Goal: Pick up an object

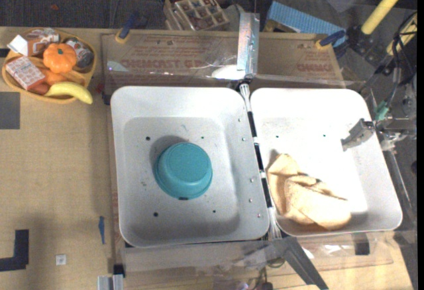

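At the right edge of the scene the arm is mostly cut off, and what I can see of it is dark and mixed with cables, so its shape is hard to follow. The gripper (358,134) shows as a small grey piece over the right rim of the right bin (311,106); it is too small and blurred for me to tell whether it is spread or pressed together, and I see nothing held in it. It stands apart from the things in the bins. In the right bin a crumpled tan cloth (305,193) lies in the near left part, touching the near wall, and its folds hide what is under them. In the left bin (132,110) a teal bowl (184,169) rests upside down close to the middle. Behind both bins there is a flat cardboard piece (165,57) under a shiny plastic film, and its printed letters are not readable. On the far left of the table (53,169) a shallow basket (10,73) holds toy food: a small orange pumpkin (59,57), a yellow banana (69,90) and some little boxes that I cannot identify.
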Controlling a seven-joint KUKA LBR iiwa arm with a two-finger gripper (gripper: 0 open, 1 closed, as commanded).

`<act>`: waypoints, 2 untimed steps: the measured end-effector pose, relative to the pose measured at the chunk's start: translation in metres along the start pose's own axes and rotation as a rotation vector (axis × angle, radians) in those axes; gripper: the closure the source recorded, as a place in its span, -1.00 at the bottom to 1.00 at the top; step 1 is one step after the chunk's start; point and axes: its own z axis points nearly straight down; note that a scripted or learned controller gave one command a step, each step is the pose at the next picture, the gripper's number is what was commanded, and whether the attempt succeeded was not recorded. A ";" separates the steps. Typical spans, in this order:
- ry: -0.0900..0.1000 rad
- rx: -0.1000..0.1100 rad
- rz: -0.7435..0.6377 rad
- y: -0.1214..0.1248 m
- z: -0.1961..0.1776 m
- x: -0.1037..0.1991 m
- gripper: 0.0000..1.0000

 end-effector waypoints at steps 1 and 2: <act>0.001 0.001 -0.181 -0.025 0.138 0.024 -1.00; -0.002 -0.007 -0.336 -0.013 0.190 0.045 -1.00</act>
